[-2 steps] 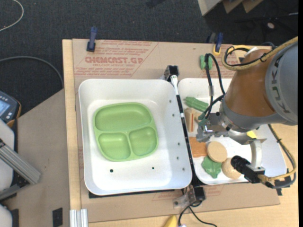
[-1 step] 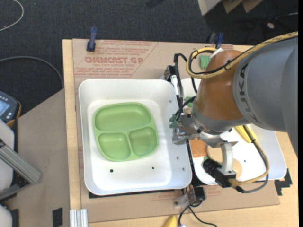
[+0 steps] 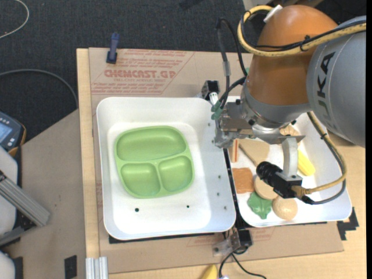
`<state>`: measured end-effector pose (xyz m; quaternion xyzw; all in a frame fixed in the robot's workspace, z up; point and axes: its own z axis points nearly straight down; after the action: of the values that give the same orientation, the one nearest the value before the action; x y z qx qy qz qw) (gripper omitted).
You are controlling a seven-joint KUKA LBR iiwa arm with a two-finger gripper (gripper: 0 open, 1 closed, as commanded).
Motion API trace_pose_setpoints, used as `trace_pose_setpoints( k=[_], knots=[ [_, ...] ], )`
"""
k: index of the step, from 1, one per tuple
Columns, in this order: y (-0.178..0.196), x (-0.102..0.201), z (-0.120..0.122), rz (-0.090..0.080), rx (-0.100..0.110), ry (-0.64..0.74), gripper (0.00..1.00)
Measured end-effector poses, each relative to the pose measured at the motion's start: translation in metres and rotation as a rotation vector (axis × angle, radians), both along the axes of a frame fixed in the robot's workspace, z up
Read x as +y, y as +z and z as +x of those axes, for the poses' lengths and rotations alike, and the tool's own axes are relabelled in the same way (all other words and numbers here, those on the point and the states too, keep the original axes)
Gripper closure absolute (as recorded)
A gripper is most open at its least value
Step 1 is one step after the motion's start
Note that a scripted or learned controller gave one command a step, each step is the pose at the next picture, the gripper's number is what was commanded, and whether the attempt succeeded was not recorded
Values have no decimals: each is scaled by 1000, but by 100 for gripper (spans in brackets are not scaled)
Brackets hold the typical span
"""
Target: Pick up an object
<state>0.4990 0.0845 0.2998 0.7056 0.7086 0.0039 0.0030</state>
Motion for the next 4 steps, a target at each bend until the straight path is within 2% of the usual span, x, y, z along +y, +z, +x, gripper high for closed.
trace_pose_setpoints(
  k=[1, 2, 3, 4],
  knots=[
    [75, 71, -19, 1, 4, 2, 100],
    [-160, 114, 3, -3, 19, -4, 100],
    [-139, 94, 76, -1, 3, -6, 100],
    [-18, 64, 99, 1, -5, -7, 100]
  ],
)
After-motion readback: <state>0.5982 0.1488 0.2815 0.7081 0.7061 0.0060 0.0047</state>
